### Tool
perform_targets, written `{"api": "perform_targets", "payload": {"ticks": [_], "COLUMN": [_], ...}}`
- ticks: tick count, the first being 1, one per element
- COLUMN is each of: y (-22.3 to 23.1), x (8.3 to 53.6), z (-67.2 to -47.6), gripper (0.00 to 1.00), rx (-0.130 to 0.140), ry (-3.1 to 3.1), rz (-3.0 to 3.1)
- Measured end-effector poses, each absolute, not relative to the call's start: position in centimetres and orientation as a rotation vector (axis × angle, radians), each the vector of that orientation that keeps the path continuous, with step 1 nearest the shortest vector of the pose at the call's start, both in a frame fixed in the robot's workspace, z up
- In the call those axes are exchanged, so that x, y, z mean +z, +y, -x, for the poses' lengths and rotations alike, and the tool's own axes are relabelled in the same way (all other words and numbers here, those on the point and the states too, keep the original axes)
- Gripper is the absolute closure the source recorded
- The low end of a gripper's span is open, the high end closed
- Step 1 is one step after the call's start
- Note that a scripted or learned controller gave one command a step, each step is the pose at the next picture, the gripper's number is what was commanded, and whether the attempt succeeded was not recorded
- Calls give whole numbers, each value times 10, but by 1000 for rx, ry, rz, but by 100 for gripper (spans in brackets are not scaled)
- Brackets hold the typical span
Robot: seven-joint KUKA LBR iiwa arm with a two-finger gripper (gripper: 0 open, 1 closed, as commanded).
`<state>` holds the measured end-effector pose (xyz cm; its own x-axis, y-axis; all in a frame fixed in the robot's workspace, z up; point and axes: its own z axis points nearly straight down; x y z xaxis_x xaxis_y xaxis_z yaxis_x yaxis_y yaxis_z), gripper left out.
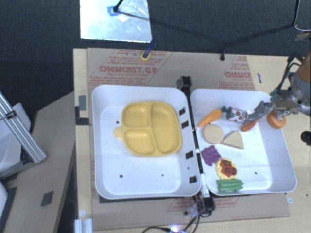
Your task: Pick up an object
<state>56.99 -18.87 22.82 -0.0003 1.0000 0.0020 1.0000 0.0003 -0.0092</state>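
the gripper [256,114] is poised beside the white-and-red toy [237,114]; its state cannot be told. the toy is judged light, rigid, slippery; a mid-body grasp is advised.

Arm [300,89] cut off by right frame edge; we see wrist end alone. Gripper [257,111] small, blurred; finger state unreadable. Orange piece [248,125] partly hidden beneath it. Metal frame [14,130] at left edge cropped. Small patterned toy [236,114] too blurred to identify.

Divided tray [148,128] in left bin [104,178]; toy foods [221,149] clustered in left half of right bin [279,171], frame right.
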Motion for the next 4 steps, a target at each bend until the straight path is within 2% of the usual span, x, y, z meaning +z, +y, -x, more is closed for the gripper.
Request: {"api": "perform_targets", "payload": {"ticks": [1, 2, 3, 4], "y": [-188, -196, -195, -194], "x": [234, 177, 118, 90], "z": [-572, -576, -567, -571], "gripper": [0, 0, 0, 0], "rx": [-1, 2, 3, -12], "ry": [-2226, -2220, -2220, -2226], "rz": [2219, 2219, 2217, 2222]}}
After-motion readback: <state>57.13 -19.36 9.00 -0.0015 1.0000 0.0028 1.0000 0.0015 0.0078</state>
